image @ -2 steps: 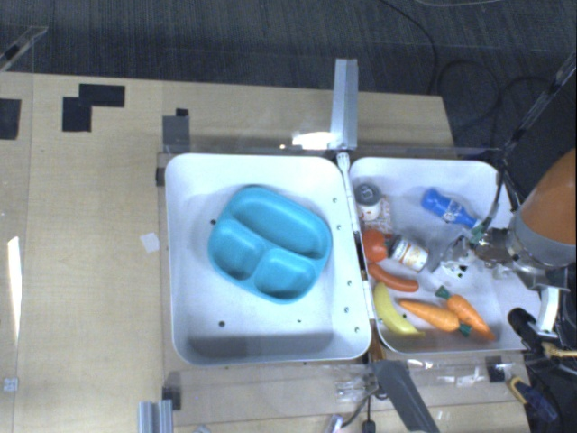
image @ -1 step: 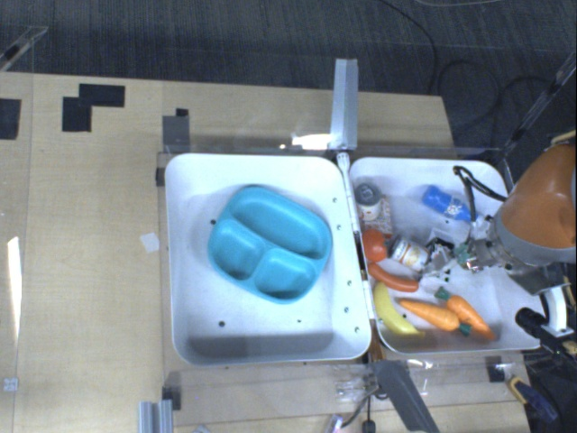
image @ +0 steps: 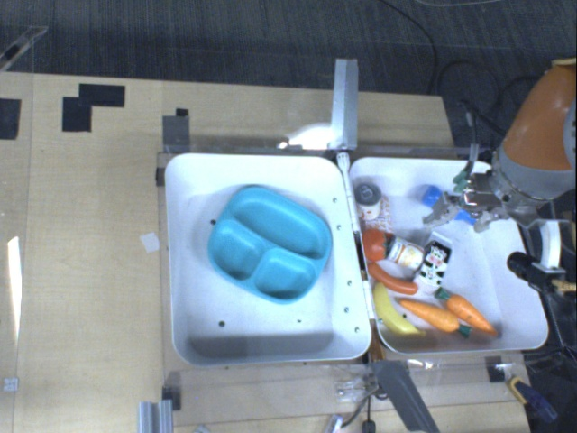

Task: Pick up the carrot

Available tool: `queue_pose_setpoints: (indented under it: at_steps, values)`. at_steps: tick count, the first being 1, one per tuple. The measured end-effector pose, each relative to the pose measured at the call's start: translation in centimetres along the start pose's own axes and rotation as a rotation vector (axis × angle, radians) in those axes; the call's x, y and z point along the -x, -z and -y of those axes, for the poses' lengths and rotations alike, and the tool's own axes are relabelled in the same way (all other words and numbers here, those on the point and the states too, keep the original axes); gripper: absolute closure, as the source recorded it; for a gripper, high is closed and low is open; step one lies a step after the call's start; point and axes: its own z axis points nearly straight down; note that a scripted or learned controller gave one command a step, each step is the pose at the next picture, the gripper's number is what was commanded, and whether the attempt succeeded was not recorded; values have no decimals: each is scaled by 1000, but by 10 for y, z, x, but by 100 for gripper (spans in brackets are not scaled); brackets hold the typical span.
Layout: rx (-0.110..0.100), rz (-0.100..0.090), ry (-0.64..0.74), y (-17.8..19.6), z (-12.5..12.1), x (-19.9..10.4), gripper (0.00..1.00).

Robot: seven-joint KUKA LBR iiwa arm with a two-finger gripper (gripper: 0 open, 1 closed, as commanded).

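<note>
Two orange carrots lie side by side in the near part of the right bin [image: 505,242]. One carrot [image: 471,312] points toward the near right corner, and the other carrot [image: 430,314] lies just left of it, next to a yellow banana [image: 390,309]. My gripper [image: 466,204] hangs over the far right part of the same bin, well behind the carrots and apart from them. Above it is the arm's orange band [image: 548,124]. Nothing shows in the gripper's grasp.
The right bin also holds a red chili [image: 394,281], a small bottle [image: 407,255], a black-and-white box [image: 436,262], a red tomato [image: 373,242], a can [image: 366,192] and a blue object [image: 433,194]. A blue divided plate [image: 269,243] lies in the left bin [image: 194,197].
</note>
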Motion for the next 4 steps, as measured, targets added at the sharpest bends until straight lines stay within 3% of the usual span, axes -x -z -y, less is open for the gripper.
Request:
queue_pose_setpoints:
  at_steps: [1,2,3,4]
  values:
    - [3,0,25,-79,68,3,0]
    - [33,10,151,-95,69,-25,0]
    - [32,9,201,-95,69,-24,0]
    - [33,5,369,-95,68,-16,0]
